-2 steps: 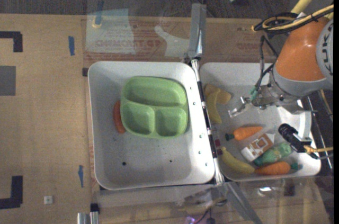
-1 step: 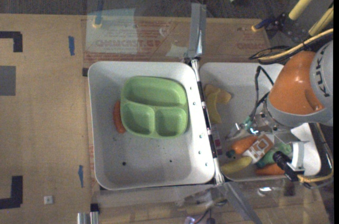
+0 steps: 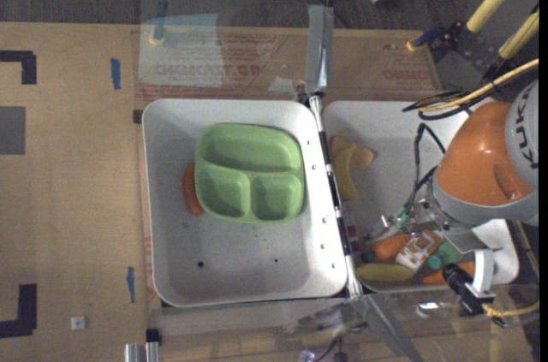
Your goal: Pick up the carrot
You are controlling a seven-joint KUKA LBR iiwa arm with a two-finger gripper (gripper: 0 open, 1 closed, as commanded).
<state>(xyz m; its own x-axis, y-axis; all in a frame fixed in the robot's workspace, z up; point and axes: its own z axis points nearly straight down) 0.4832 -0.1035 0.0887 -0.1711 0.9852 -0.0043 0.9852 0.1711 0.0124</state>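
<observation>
The arm's orange band (image 3: 479,159) loomed over the right bin (image 3: 385,138), its hand (image 3: 419,219) low at the bin's front edge, grip impossible to tell. The carrot (image 3: 391,246) lay just beside it, by a yellow piece (image 3: 385,272).

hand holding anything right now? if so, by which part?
Cannot tell. The hand sits low over the carrot in the right bin, but no grip is visible.

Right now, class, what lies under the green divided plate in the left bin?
An orange object pokes out from beneath the green divided plate's left edge, resting on the left bin's floor. Most of it is covered by the plate, so its full shape cannot be seen.
</observation>
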